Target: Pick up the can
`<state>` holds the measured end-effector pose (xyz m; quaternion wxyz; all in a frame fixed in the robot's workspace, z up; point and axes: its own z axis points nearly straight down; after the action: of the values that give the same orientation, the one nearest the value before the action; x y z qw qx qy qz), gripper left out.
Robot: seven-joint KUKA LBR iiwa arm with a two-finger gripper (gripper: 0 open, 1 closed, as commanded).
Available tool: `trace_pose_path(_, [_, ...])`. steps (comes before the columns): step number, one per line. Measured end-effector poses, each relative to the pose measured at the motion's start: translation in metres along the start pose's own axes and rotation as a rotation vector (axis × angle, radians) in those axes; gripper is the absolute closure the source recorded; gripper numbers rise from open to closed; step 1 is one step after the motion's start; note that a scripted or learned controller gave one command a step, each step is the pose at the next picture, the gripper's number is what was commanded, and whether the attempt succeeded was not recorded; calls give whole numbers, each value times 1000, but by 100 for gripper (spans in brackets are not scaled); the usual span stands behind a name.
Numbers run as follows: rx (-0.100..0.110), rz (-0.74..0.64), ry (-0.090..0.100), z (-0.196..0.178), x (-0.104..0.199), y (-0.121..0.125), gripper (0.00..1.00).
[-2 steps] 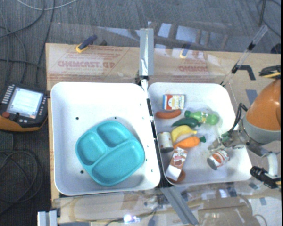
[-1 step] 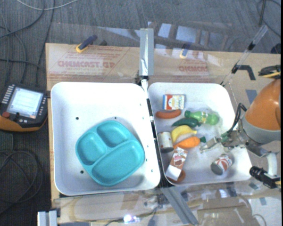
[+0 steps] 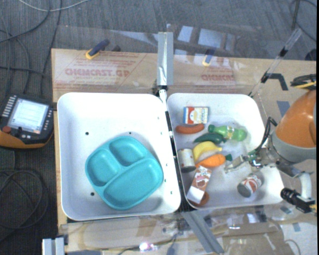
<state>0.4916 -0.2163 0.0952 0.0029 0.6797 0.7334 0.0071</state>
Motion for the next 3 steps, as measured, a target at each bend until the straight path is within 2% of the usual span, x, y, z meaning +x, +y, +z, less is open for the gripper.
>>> trace_pose_path(3, [1,-49,0,0,0,0,0])
